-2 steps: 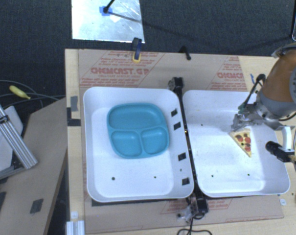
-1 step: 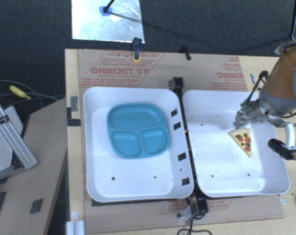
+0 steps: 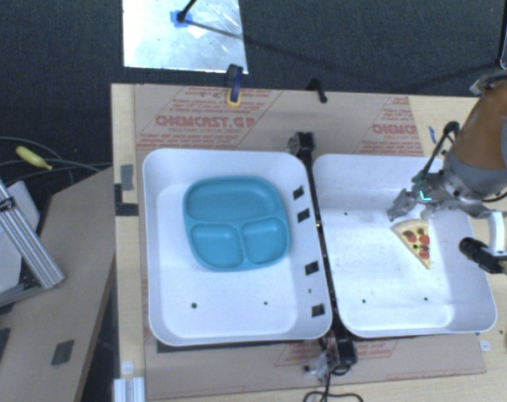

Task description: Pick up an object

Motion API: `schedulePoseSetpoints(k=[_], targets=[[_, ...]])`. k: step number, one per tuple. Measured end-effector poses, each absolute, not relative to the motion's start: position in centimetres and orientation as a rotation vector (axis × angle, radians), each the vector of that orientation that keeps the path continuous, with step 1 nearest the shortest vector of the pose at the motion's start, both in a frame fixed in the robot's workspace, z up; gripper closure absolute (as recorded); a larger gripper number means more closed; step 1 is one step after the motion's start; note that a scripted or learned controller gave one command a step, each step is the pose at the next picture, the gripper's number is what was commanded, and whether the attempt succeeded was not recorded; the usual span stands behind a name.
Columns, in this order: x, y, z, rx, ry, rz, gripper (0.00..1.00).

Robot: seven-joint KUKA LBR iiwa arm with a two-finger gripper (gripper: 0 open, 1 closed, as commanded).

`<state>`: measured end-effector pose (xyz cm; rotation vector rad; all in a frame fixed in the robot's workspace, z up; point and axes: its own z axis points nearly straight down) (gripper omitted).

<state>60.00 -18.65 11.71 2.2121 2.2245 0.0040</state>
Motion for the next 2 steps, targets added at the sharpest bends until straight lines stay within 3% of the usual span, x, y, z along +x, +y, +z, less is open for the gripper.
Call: schedulePoseSetpoints(k=[1,2], targets=[[52.9,-20.8,8.3,2.228,2.22,-0.005,0.0],[49.0,-20.1,19.9,2.214,2.214,0.007,0.0]])
